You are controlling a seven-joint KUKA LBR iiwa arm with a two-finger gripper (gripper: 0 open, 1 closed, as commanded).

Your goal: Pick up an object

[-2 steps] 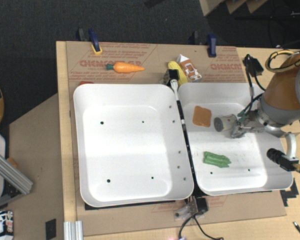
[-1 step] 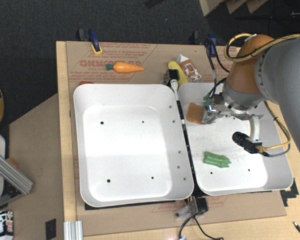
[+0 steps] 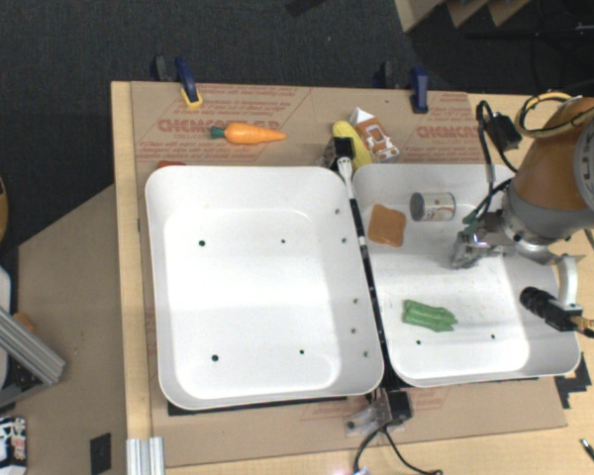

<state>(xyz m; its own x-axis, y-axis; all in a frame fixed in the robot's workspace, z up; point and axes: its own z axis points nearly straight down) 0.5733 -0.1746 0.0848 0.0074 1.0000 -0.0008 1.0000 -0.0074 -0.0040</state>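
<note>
Right bin (image 3: pixel 505 359): three objects.

— What can't you make out?
— The arm (image 3: pixel 559 181) is cut off by the right edge, and its gripper (image 3: pixel 467 250) is too small to read.
— The packet (image 3: pixel 378 139) behind the bins?
— Possibly printed; label illegible.

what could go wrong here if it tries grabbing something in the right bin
The gripper sits low over bare floor of the right bin, between items, so closing here would likely catch nothing. The small can lies on its side and may roll if nudged. The brown piece rests close to the bin's left wall, leaving little finger room, and the green item looks flat and hard to pinch.
</note>
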